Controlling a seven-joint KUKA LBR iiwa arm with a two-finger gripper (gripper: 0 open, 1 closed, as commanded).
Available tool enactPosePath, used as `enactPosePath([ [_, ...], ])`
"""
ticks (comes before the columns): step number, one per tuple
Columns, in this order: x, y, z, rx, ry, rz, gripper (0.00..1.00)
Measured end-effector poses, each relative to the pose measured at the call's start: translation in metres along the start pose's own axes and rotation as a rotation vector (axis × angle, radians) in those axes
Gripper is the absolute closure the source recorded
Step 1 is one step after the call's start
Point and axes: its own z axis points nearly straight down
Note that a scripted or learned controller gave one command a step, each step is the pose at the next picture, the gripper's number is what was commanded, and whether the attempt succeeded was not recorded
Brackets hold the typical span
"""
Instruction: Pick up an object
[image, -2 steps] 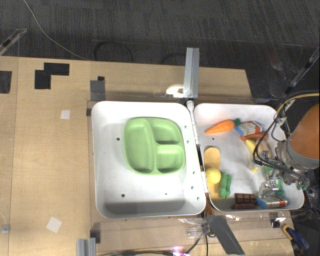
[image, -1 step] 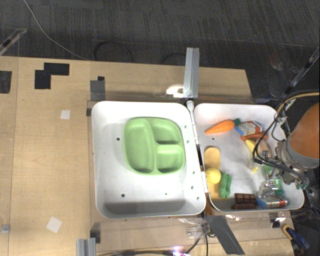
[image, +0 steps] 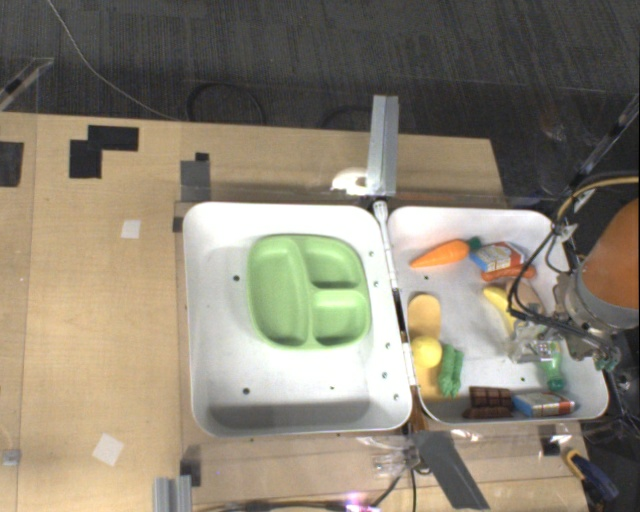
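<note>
The claw (image: 535, 345) sits low over the right side of the right bin (image: 455, 222), half lost among cables and its own metal parts, so I cannot tell how it stands or whether anything is in it. No object is visibly lifted.

The likely candidates all lie in this bin. Just to the claw's upper left is a yellow banana-shaped toy (image: 497, 303), partly hidden by the cables; it looks like light, smooth plastic, curved, and probably best pinched across its narrow middle. Just below the claw stands a small green piece (image: 553, 378), too small to identify. Below and slightly left lies a flat blue-and-red box (image: 543, 404), with a brown chocolate-bar toy (image: 490, 401) beside it; both seem stiff and light but lie low, so a pinch would need the long edges.

Further left of the claw are a yellow lemon-like toy (image: 426, 354), round and likely slippery, and a green ridged vegetable (image: 451, 370) touching it. Up and left lies an orange carrot (image: 441, 253), tapered, best taken at its thicker part, next to a small printed carton (image: 497, 261).

Well to the left, the other bin holds 1 green divided tray (image: 305, 290).
</note>
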Motion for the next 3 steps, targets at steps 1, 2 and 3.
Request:
enactPosePath([
  [1,0.0,0.0,0.0,-0.001,0.001,0.0,0.0],
  [2,0.011,0.007,0.011,-0.001,0.012,-0.048,0.0],
  [3,0.005,0.007,-0.001,0.002,-0.001,-0.055,1.0],
])
